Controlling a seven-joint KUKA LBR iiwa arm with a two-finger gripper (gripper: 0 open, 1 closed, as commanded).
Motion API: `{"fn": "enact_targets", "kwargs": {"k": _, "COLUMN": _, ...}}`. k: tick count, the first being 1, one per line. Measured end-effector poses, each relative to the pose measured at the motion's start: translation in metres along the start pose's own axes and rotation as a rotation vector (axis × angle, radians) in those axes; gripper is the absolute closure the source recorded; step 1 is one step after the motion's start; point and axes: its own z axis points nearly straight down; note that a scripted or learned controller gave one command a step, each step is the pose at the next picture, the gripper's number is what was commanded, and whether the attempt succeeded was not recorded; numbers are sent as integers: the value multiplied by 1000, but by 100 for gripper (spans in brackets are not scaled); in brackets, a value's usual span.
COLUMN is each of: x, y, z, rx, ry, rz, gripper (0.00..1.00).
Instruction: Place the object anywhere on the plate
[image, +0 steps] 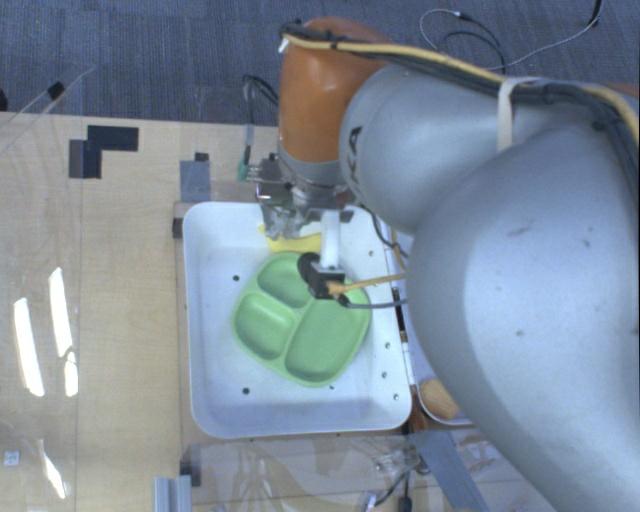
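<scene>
Bearing a green plate (268, 325), the white bin (212, 290) rests on a perhaps-wooden bench (100, 300)

The plate (265, 325) is light green with round corners. It has three dips in it: two small ones and one big one. It lies flat in the middle of the white bin (215, 300), turned a little at a slant. The yellow thing (285, 238) is small and flat. Only a bit of it shows. It lies in the same bin, just beside the plate's far edge, not on the plate.
</scene>
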Motion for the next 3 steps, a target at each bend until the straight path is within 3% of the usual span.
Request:
{"fn": "enact_targets", "kwargs": {"k": 1, "x": -36, "y": -72, "z": 2, "rx": 2, "ry": 0, "rz": -118, "gripper": 100}}
{"fn": "enact_targets", "kwargs": {"k": 2, "x": 8, "y": -47, "z": 91, "rx": -14, "ry": 6, "rz": -162, "gripper": 100}}
{"fn": "enact_targets", "kwargs": {"k": 3, "x": -14, "y": -11, "z": 28, "rx": -1, "ry": 0, "rz": -520, "gripper": 100}}
